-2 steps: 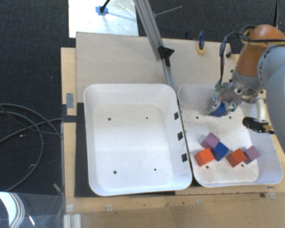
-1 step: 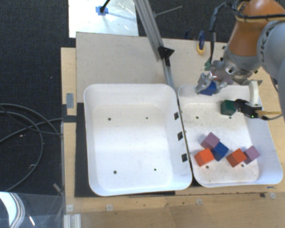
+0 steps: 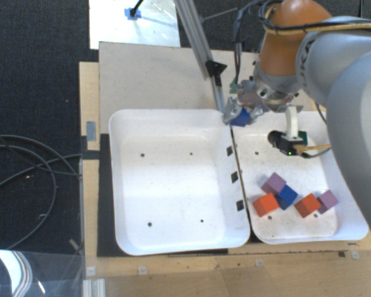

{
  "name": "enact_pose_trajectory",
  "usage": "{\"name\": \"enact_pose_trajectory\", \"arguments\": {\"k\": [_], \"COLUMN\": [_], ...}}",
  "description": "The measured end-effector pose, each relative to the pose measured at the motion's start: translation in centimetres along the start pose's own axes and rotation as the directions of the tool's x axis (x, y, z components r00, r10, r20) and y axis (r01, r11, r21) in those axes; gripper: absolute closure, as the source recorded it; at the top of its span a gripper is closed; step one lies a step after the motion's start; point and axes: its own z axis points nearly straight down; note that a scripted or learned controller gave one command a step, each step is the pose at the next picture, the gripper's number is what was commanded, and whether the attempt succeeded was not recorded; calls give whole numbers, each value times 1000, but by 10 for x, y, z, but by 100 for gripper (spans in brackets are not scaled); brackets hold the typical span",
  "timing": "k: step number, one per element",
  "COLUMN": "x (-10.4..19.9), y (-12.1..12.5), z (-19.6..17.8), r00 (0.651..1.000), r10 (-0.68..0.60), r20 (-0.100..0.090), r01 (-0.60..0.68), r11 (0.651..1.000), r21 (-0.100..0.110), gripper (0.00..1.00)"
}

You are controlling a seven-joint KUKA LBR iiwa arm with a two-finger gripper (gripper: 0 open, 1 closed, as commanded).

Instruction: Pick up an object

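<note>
blue block [image 3: 240, 119]: we log it clamped between the fingers of the gripper [image 3: 239, 112], which are closed on its sides. it hangs over the far end of the seam where the two bins meet, clear of both floors as far as we can tell.

gripper: it points down at the far corner of the right bin [image 3: 260, 156], under the orange band [image 3: 290, 30] of the grey arm [image 3: 352, 73] that comes in from the right.

right bin, near half: we count five loose pieces in a tight cluster.
- purple cube [image 3: 274, 182], farthest in, touching the loose blue cube [image 3: 287, 196]
- orange cube [image 3: 266, 204], just beside the loose blue cube, nearest the seam
- red-orange cube [image 3: 307, 205], touching the second purple cube [image 3: 328, 198] on its right

left bin [image 3: 173, 184]: white floor with a few small dark dots.

seam between the bins: three small black tabs [image 3: 235, 177] in a row.

surroundings: pale bench board [image 3: 148, 73] beyond the bins; a slanted metal rod [image 3: 195, 36] crossing it; dark cables [image 3: 25, 166] looped on the floor at the left.
</note>
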Motion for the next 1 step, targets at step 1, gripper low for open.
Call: {"name": "enact_pose_trajectory", "arguments": {"k": [1], "x": [74], "y": [-6], "z": [0], "r00": [1000], "r10": [0], "r20": [0], "r01": [0], "r11": [1000], "r21": [0], "gripper": [100]}}
